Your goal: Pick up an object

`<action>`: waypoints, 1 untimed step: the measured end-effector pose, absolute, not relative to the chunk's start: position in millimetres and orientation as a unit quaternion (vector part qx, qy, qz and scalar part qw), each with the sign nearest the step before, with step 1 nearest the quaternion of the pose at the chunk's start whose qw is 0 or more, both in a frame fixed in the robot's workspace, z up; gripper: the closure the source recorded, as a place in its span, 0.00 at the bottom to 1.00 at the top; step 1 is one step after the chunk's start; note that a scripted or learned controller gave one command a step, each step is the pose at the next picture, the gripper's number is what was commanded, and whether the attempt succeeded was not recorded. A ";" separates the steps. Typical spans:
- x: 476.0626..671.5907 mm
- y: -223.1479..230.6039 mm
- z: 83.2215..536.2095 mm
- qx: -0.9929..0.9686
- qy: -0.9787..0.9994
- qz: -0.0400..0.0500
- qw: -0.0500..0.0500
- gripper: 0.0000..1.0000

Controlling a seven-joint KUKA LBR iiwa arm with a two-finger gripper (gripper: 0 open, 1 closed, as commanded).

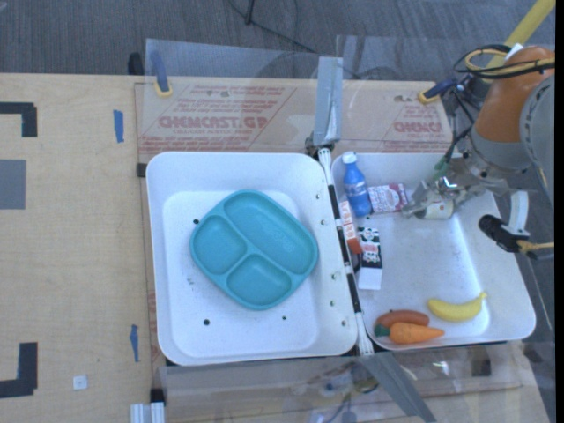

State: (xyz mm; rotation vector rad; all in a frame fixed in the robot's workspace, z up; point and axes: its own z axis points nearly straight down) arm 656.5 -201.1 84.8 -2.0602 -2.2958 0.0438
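Bottle [355, 185] beside pink packet [386, 197].

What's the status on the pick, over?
Tool low at right bin's far end, beside pink packet; grip state unclear. Blue bottle, banana, carrot lie untouched. Nothing blocking.

Two bins side by side on the bench

The left bin [167, 263] holds a divided plate [254, 249]. In the right bin [515, 320], a bottle [356, 186] lies at the far left corner, with a banana [457, 307] and carrot [414, 332] near the front edge.
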 end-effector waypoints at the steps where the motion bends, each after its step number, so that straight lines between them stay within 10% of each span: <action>1: 656.0 -202.9 92.1 -0.671 -0.741 0.016 0.025 1.00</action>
